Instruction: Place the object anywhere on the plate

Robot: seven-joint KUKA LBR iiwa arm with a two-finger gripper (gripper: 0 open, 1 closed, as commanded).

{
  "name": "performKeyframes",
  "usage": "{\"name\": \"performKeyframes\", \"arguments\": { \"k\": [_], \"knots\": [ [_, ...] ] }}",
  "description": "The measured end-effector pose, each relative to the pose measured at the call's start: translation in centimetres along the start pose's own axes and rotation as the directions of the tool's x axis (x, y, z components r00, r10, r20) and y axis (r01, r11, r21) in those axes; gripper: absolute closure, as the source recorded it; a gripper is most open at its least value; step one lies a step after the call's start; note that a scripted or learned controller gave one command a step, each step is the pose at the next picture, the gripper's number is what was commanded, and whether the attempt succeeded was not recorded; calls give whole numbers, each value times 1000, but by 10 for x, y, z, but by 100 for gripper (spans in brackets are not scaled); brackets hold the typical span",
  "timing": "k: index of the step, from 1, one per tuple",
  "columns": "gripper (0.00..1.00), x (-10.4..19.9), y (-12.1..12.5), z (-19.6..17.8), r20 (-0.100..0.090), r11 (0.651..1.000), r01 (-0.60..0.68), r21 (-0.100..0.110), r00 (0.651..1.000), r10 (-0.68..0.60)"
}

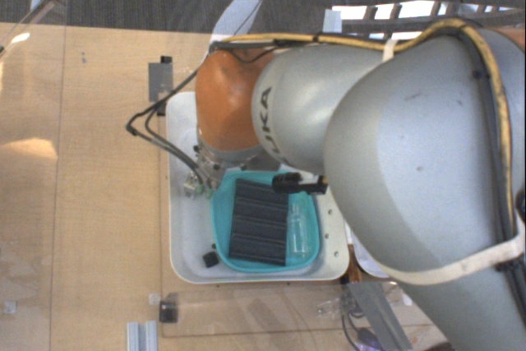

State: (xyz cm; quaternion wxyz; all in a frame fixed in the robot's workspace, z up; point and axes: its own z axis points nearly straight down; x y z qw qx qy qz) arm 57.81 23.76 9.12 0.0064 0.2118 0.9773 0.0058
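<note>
Grey arm (394,144) over most of the bin (185,263) (pincer state impossible to tell), teal plate (222,218) partly covered.

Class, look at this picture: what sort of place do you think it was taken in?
Probably a robotics lab or test bench: a big grey robot arm reaches over a white bin holding a teal plate, on a wooden bench.

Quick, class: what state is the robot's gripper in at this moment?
Gripper: cannot be told; it sits low over the white bin, beside the teal plate, mostly hidden under the arm.
</note>
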Motion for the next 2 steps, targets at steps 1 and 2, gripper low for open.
{"name": "performKeyframes", "arguments": {
  "k": [1,2],
  "knots": [
    [0,-1,-3,1,0,1000,-2,5,1000,2],
    [0,-38,-72,-121,-1,1000,11,6,1000,-11]
  ]
}}
